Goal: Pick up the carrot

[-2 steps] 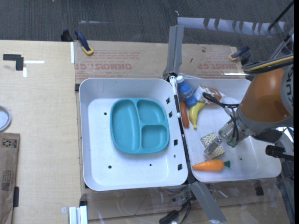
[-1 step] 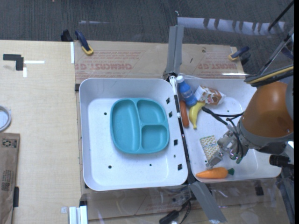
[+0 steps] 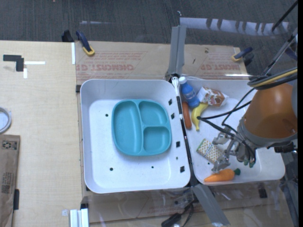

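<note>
- carrot [image 3: 221,176]: orange, green stub at its right end, lying flat near front edge of right bin [image 3: 272,171]; not lifted, still on bin floor.
- gripper [image 3: 221,163]: hanging just above and a little behind carrot, metal fingers pointing down toward it; nothing seen between them; spread too blurred to call, cannot tell.
- arm [image 3: 272,112]: orange band and grey wrist over right part of right bin, cables trailing to left.
- progress: judged early to middle; approach looks made, grasp not shown, lift not done; left to do: close on carrot, raise clear of bin.
- risk, as judgement: carrot close to front wall, little room for a finger on that side.
- other contents of right bin: patterned packet [image 3: 208,149] just behind gripper; banana [image 3: 199,113]; blue bottle [image 3: 189,94]; snack pouch [image 3: 214,97]; second orange stick-like item [image 3: 187,117] along left wall, kind unclear.
- left bin [image 3: 94,141]: holding teal tray [image 3: 141,126], three compartments, nothing in them.
- writing: red print on cardboard sheet [image 3: 123,60] behind bins, upside down, reads roughly "chemcast gp"; same print repeated behind right bin, partly covered.
- brown bag [image 3: 8,167] at far left: recycling mark and small text, too small to read.
- labels on bottle and pouch: not legible.
</note>
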Available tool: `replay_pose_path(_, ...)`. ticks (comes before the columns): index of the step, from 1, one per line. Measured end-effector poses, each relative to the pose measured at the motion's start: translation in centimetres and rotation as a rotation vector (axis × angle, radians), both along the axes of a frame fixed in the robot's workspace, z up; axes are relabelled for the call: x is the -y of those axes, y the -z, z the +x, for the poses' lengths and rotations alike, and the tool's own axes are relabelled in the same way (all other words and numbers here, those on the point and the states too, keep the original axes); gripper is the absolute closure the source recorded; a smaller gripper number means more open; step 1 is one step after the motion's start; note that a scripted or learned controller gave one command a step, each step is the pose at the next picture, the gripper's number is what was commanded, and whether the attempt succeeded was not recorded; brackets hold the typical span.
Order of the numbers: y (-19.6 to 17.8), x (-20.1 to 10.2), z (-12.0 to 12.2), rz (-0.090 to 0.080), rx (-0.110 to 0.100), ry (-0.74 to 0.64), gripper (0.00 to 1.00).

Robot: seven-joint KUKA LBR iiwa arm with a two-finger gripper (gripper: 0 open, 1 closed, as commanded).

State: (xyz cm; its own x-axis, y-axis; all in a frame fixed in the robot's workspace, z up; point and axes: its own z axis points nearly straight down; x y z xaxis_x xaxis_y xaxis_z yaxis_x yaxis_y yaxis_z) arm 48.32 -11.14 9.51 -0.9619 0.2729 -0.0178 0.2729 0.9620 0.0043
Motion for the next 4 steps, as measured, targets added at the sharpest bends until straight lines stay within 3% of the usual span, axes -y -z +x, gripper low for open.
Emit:
replay_pose_path(1,-0.2,3.3,0.2,-0.011,0.008,-0.405,0.0)
replay_pose_path(2,0.0,10.7,1.3,-0.009,-0.002,-0.494,0.0)
replay_pose_path(4,0.1,10.8,0.6,-0.011,-0.005,-0.803,0.0)
